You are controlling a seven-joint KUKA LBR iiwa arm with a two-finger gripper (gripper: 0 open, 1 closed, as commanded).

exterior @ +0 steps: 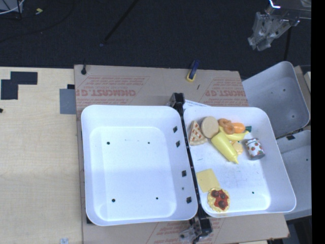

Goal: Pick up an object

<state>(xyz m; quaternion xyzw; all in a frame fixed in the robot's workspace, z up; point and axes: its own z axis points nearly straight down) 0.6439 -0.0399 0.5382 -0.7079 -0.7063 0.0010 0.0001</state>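
The end effector (266, 32), its state untellable, is held at one o'clock; descent toward the food (224, 146) is needed.

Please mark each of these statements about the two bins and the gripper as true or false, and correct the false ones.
1. All the food items lie in the right bin. True.
2. The gripper is down inside the left bin. False: it hangs high at the upper right, away from both bins.
3. The yellow bottle lies beside the can. True.
4. The cheese slice rests on top of the waffle. False: they lie apart, with the cheese nearer the pizza.
5. The gripper holds the can. False: the can lies in the bin.
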